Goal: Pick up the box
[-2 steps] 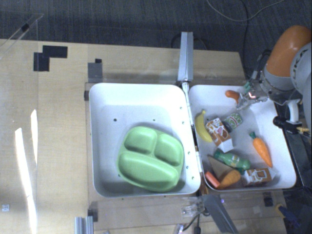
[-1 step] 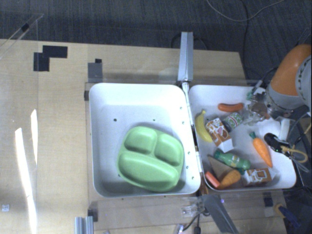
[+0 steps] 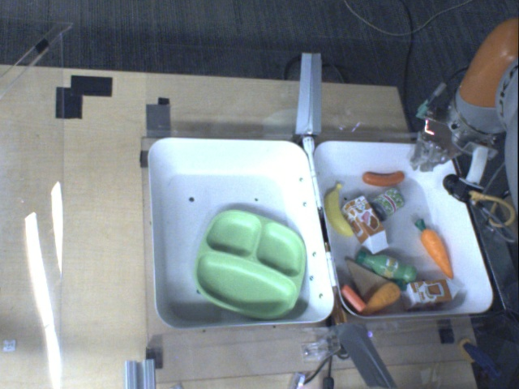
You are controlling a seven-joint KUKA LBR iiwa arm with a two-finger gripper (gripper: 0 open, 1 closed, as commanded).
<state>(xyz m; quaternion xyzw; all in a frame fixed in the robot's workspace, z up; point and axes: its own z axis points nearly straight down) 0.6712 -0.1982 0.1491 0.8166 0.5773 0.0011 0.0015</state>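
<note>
Box [image 3: 364, 221] lies in the right bin [image 3: 478, 241], well below and left of the gripper [image 3: 427, 154], touching the banana [image 3: 336, 211] and just beside a can [image 3: 390, 202]. I cannot tell how the gripper is set. Crowding neighbours could spoil a grasp, catching the banana instead.

bench [image 3: 81, 241] | light wood | 2 white bins [image 3: 174, 217] side by side

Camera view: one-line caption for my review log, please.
Gripper hovers at the right bin's far edge, above toy food and two small boxes; green tray in left bin.
</note>
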